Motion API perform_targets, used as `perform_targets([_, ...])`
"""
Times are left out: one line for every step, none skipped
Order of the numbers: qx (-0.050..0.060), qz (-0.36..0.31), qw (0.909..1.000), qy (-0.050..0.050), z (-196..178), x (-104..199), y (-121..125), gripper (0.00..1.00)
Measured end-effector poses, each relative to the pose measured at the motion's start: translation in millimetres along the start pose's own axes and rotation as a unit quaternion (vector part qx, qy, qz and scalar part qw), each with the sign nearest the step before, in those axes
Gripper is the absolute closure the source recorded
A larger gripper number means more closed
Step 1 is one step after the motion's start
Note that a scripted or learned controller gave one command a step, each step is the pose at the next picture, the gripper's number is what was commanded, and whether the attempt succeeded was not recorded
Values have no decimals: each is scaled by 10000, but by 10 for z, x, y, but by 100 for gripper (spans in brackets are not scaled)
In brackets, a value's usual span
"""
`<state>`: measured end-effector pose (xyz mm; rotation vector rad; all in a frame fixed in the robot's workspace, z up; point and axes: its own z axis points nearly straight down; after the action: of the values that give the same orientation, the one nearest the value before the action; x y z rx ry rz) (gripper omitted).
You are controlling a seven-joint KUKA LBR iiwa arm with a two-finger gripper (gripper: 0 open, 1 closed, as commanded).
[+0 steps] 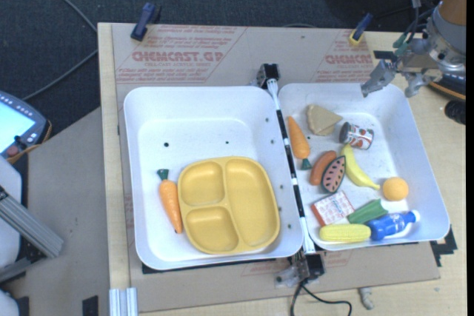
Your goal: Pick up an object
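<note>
My gripper (392, 83) hangs open above the far right rim of the right bin (426, 159), its two fingers spread with nothing between them. Below it in that bin lie a tan bread slice (322, 119), a small can (356, 135), a carrot (298, 139), a hot dog (323, 167), a watermelon slice (335, 174), a banana (358, 169), an orange (395, 189), a red-and-white packet (333, 208), a green pepper (366, 212), a blue bottle (391, 224) and a corn cob (344, 234).
The left bin (148, 159) holds a yellow divided plate (224, 203) and a second carrot (170, 202) beside it. A black clamp (269, 73) sits where the bins meet at the back. Blue clips (144, 21) stand on the board's far edge.
</note>
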<state>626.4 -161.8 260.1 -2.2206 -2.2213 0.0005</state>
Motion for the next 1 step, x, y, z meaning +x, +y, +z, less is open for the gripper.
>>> perform_targets([9,-3,10000,2,1388,531,-306,0])
